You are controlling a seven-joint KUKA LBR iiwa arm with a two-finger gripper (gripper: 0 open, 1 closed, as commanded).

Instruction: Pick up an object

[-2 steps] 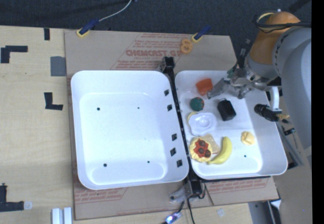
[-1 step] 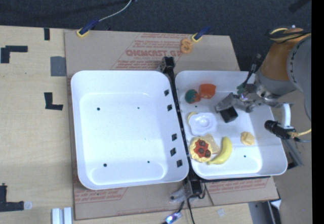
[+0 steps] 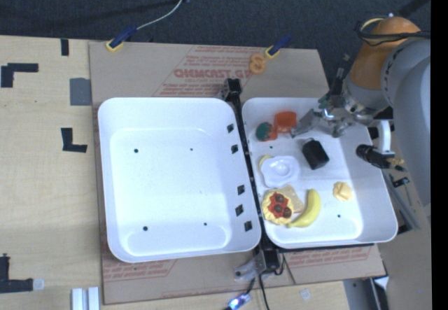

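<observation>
Gripper (image 3: 313, 127) hangs over the far part of the right shallow white bin (image 3: 371, 228). Can't tell whether it's open or closed: the metal end is small and blurred. Nothing is visibly held. Just beside the gripper tip, toward the bin's near side, lies a small black block (image 3: 315, 154), tilted. Whether the gripper touches it can't be told.

At the far-left part of the same bin: an orange-red chunky object (image 3: 285, 120) with a small dark green round object (image 3: 264, 131) just beside it, by the divider wall. Below them, mid-left, a white round dish-like piece (image 3: 278, 169). In the near-left corner, a flat toy pizza slice with red topping (image 3: 281, 205), touching a yellow plastic banana (image 3: 309, 209) on its right. A small pale yellow lump (image 3: 342, 191) sits near the right wall.

The grey arm with orange band (image 3: 374, 64) comes in over the bin's far-right corner. The left shallow white bin (image 3: 119, 175) lies next to it, sharing the middle edge, both on a brown cardboard sheet (image 3: 203, 74) on the bench.
</observation>
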